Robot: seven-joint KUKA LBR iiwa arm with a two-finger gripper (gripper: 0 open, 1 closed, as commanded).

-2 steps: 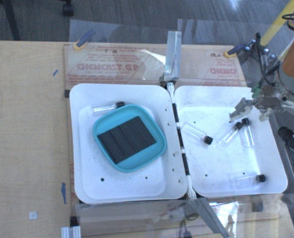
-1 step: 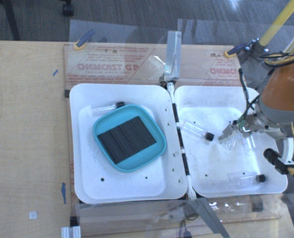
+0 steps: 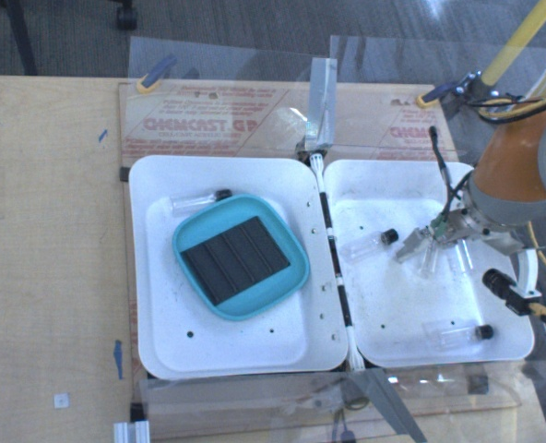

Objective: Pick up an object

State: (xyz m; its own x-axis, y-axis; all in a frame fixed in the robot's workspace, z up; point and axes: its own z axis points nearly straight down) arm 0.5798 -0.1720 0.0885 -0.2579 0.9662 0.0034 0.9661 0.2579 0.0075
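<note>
Just right of the capped tube [image 3: 367, 244], my gripper [image 3: 430, 245] hovers (jaw state: cannot tell); I should centre over it before closing.

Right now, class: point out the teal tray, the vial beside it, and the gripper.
teal tray [image 3: 192, 244], camera view, on its left rim.
vial [image 3: 199, 199], camera view, mid-body.
gripper [image 3: 419, 249], camera view, between its fingertips.
</note>
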